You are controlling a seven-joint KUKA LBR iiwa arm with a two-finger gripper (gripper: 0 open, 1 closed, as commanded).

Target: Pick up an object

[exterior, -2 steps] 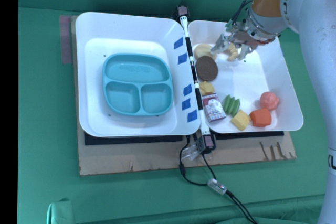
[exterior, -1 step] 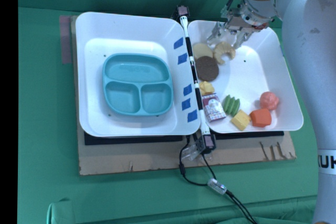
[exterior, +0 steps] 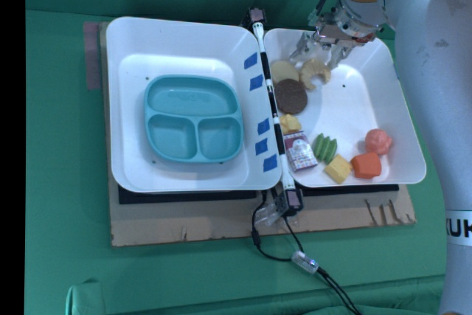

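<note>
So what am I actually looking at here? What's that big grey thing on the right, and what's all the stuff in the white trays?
The grey thing with the orange band is a robot arm. The one camera looks down on the bench at a slant, and the arm reaches in from the picture's right. At its tip is a gripper, a two-finger hand, which hangs over the far end of the right bin, just above a croissant. I see nothing between its fingers. The right bin holds toy food: the croissant, a pale cookie, a brown patty, a green pea pod, a yellow block, and red pieces. The left bin holds a teal divided plate.
</note>
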